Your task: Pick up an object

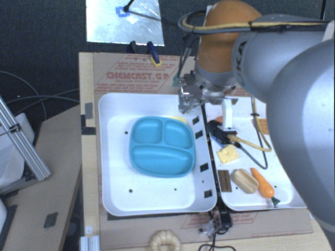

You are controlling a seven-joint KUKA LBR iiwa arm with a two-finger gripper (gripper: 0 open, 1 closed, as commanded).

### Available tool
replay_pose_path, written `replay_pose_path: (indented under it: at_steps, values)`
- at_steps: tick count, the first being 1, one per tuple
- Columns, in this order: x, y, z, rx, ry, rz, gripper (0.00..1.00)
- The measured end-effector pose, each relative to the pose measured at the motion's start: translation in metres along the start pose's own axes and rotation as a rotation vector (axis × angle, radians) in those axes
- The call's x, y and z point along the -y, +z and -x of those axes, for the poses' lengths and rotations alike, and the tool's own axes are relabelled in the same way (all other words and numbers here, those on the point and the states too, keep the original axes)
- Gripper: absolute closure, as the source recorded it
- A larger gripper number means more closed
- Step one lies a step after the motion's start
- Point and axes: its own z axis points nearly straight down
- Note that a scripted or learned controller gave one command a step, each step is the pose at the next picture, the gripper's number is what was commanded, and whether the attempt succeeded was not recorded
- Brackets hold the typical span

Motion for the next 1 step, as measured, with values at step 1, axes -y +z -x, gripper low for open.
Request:
replay_pose_path:
  at_steps: [1]
  values:
    - [-0.0027, 0.0073, 0.0037, 0.002, 0.003, -0.001, 1.0]
